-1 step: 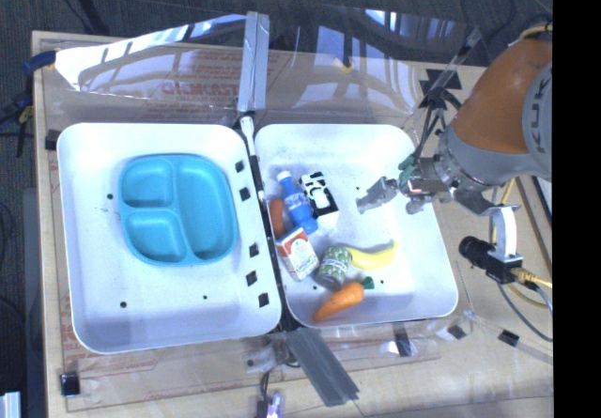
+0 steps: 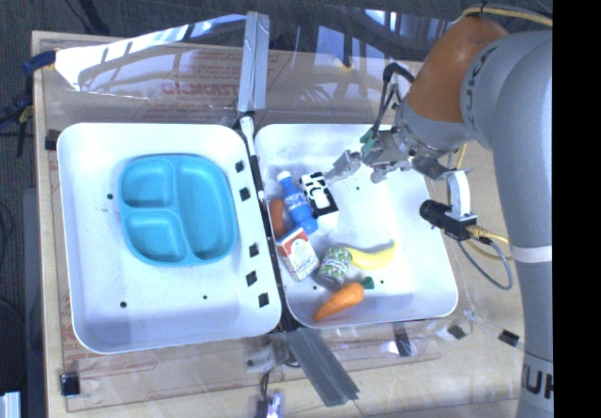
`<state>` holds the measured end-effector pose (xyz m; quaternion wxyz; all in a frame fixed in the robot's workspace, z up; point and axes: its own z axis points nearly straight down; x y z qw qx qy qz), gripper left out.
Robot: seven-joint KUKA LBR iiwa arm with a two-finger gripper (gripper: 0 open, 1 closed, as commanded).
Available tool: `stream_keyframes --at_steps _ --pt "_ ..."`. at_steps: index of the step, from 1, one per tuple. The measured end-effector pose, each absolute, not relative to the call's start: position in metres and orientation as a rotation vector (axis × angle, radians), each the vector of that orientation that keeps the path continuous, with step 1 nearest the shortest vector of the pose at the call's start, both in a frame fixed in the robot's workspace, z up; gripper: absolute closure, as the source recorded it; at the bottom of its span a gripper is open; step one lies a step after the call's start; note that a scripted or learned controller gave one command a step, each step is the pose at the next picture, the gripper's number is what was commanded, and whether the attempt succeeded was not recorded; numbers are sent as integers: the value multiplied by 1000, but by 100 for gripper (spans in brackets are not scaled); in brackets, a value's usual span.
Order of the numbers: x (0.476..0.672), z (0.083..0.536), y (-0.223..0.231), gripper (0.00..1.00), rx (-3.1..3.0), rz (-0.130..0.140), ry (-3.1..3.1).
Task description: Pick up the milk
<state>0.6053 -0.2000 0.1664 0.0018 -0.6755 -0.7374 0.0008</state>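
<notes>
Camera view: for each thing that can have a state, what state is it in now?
Small red-and-white milk carton: lying in the right white bin, free of the end effector.
Blue plastic bottle: lying on its side.
Orange carrot: lying flat.
Yellow banana: lying flat.
Blue compartment tray: right way up.
End effector: above the right bin.

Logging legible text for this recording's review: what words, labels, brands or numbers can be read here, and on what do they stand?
"KU": white letters on the arm's grey base, cut off at the frame edge.
Red lettering on the clear panel behind the bins: mirrored and too faint to read.
Milk carton: red and white print, too small to read.
Blue bottle label: blurred.
Small can label: blurred.
</notes>
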Motion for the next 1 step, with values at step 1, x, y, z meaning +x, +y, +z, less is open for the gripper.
stream_keyframes --at_steps 1 --pt "615 94 -130 0 -1964 -2 -2455"
